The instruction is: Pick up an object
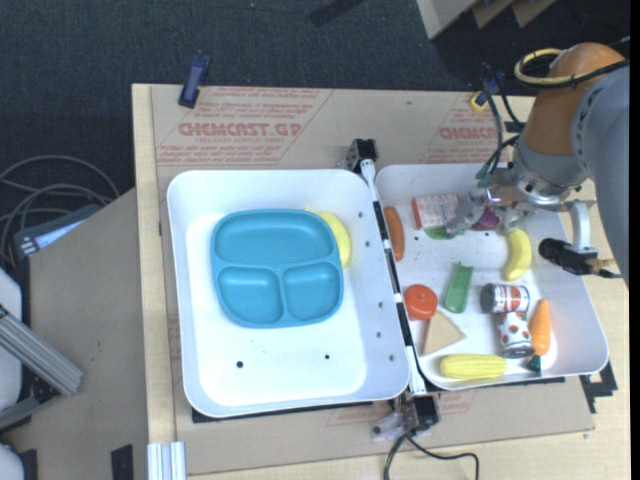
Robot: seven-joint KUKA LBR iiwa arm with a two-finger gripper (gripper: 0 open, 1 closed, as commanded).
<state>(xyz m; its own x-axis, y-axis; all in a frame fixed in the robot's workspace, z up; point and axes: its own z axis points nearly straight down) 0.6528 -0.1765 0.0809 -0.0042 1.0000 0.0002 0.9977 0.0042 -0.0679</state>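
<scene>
We're hanging the gripper (478, 211) low in the right bin (590, 340), beside the small carton (435, 210), probably targeting it since it's nearest. Can't tell its state; the view's too blurry there.

From my seat at the controls I see the grey KUKA arm with its orange band (570, 73) reaching in from the right, bent steeply downward at the wrist. Its two-finger metal gripper (478, 213) sits low, pointing down and toward the left. I cannot make out how the gripper is set from this slanted overhead view.
</scene>
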